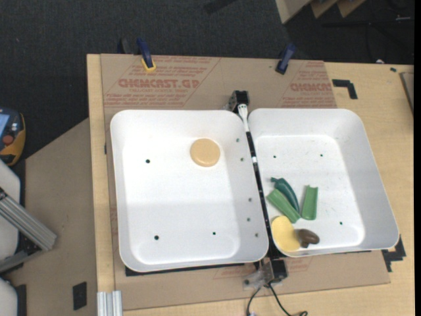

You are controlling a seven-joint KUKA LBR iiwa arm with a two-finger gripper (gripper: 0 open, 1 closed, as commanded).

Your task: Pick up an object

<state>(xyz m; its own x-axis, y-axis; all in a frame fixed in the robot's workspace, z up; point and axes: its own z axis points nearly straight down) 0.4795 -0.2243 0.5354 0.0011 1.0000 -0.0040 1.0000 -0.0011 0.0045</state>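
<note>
A round tan disc lies in the left bin, toward its far right part. In the right bin, near the front left corner, several things crowd together: a dark green pepper-like piece, a lighter green leaf-like piece, an upright green block, a yellow round piece and a small brown lump touching it.
Both bins sit on a cardboard sheet clamped at the back by a blue-yellow clamp and a blue clamp. A black divider bracket joins the bins. A cable trails off the front edge.
</note>
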